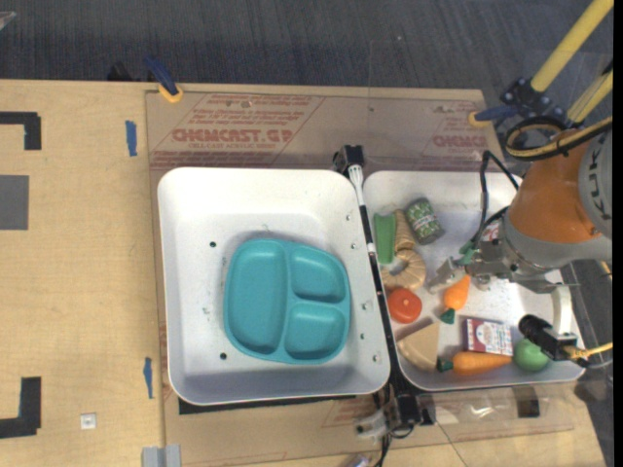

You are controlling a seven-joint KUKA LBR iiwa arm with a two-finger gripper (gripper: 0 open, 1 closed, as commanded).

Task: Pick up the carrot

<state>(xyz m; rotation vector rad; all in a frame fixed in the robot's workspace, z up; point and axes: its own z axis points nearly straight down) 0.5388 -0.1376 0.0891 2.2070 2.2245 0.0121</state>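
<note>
The carrot (479, 362), orange and long with a green tip at its left end, lies flat along the front wall of the right bin (487, 379). My gripper (466, 265) hangs over the middle of that bin, farther back than the carrot and apart from it. Directly below the gripper in the picture is a small orange cone-shaped piece (457, 292) with a green bit (449, 314) at its lower end. I cannot make out whether this piece touches the gripper.
The right bin is crowded: a green cylinder (384, 236), a dark green can (423, 220), a tan pastry (410, 267), a red tomato (405, 305), a tan wedge (419, 343), a pink box (485, 337) and a green ball (531, 356). A teal divided plate (287, 300) sits in the left bin (195, 222).
</note>
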